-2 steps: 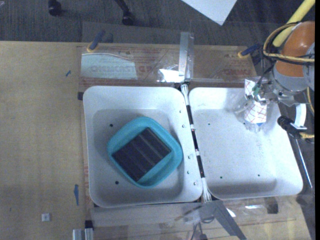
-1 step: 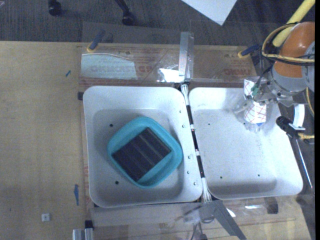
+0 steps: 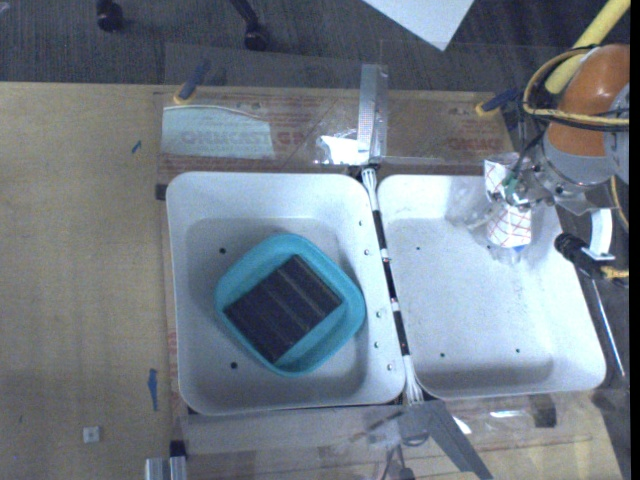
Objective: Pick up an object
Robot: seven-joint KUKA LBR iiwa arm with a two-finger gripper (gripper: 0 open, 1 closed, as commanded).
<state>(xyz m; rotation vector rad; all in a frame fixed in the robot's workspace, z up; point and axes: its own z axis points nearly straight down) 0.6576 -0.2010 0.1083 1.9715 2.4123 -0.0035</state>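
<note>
- While the arm [image 3: 585, 108] is reaching in over the right bin [image 3: 500, 358], its jaws [image 3: 512, 196] are hanging above that bin's far right corner.
- A crumpled white packet with red grid lines [image 3: 507, 226] is sitting directly at the jaws; whether they are gripping it cannot be told.
- Far to the jaws' left, a teal container [image 3: 290, 303] is lying in the left bin [image 3: 200, 228].

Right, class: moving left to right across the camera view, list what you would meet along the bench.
Left bin → teal container with a dark slatted insert → right bin → crumpled white packet with red lines → arm with orange band.
</note>
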